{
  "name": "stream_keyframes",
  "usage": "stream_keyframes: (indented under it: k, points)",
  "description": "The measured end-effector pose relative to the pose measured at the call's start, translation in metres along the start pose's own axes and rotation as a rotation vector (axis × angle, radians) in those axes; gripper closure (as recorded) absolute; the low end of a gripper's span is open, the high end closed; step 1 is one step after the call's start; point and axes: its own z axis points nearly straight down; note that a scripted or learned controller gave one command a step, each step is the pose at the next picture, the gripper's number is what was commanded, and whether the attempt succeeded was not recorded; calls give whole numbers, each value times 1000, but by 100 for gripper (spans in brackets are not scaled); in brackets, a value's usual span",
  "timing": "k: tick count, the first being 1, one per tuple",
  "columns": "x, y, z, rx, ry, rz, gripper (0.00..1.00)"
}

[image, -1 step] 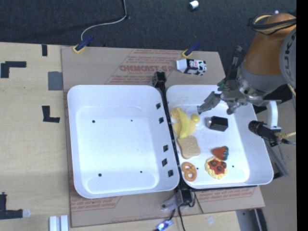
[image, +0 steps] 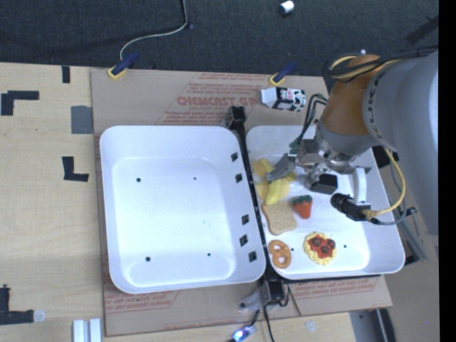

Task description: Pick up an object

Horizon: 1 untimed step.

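Observation:
The right bin (image: 388, 261) holds several toy foods. A yellow banana-like piece (image: 276, 188) lies near the bin's left wall, with a tan bread slice (image: 279, 219) just below it. A red piece with a green top (image: 304, 206) sits to their right. A pretzel (image: 279, 253) and a small pizza (image: 320, 248) lie near the front. My gripper (image: 285, 167) hangs low over the upper edge of the yellow piece, and the arm's wrist covers the back of the bin. Nothing is visibly lifted.
The left bin (image: 114, 191) stands beside the right one, with a black divider (image: 244, 184) between them. A small white and black box (image: 283, 98) lies on the cardboard behind the right bin. A black and yellow cable (image: 367, 212) loops from the wrist over the bin.

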Motion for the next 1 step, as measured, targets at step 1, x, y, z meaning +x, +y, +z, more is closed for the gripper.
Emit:
stream_keyframes:
  k: [1]
  points:
    - [7, -56, 33, -10, -2, 5, 0]
